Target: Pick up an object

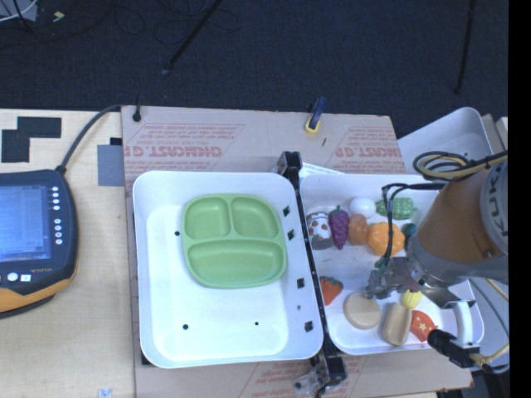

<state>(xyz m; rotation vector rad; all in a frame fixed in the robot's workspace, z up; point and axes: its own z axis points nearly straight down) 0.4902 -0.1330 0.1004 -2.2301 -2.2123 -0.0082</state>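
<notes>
Two white bins [158,222], one green tray [234,240]

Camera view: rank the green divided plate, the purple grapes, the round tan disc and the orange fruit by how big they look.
1. green divided plate, by far the largest.
2. and 3. round tan disc and orange fruit look about alike; the arm partly hides the fruit, so I won't rank them.
4. purple grapes, smallest.

The grey arm [465,222] enters from the bench's right edge, its orange band facing the camera. Its wrist bends down and leftward, setting the gripper [383,287] low near the bench's front-right corner.
</notes>
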